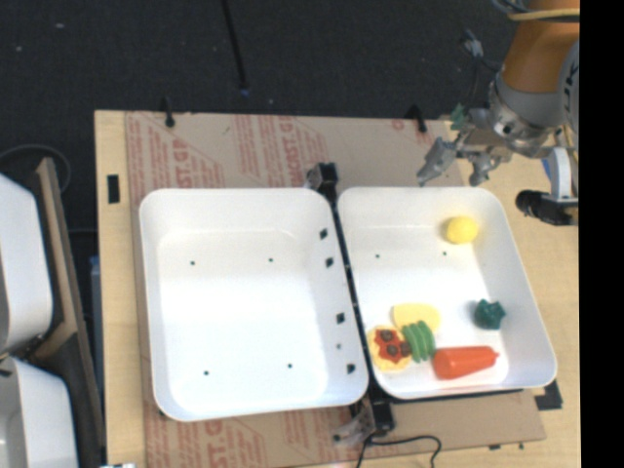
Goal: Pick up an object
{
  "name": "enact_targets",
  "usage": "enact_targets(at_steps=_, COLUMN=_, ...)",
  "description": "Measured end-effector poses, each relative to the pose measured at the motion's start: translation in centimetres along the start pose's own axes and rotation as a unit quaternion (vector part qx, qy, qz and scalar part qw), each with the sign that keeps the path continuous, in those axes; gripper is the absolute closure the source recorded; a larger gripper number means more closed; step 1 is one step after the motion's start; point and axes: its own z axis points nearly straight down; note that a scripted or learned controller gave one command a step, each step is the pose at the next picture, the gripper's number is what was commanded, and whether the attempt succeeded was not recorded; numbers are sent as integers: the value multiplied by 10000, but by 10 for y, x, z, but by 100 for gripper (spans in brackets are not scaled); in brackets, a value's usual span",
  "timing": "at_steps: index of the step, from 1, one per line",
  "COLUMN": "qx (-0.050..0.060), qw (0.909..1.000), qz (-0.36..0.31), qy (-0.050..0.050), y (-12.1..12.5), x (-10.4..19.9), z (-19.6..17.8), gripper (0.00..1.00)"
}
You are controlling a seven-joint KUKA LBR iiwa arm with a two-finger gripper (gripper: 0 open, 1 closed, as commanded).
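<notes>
— Where is the hand point(455, 167)?

— It is up high at the back, over the far edge of the right bin point(517, 261). Its two fingers are spread apart. There is nothing between them.

— What is closest to it?

— The yellow ball point(462, 229). It sits in the right bin, near the back wall, a little in front of the hand and lower down. The hand is not touching it.

— What else is in that bin?

— A little dark green toy point(488, 313) lies by the right wall. Near the front there is a yellow piece point(415, 315), a green toy point(419, 340) beside it, a toy pizza slice point(389, 347) touching the green toy, and an orange carrot point(464, 361) at the front edge. All of them are well apart from the hand.

— And the left bin point(166, 300)?

— It sits right beside the right bin on the tabletop point(224, 149).
</notes>
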Motion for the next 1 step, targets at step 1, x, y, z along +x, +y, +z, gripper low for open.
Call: enact_targets(at_steps=1, qx=57, qw=10000, qz=18, qy=7, y=-15, x=-37, z=129, gripper=0)
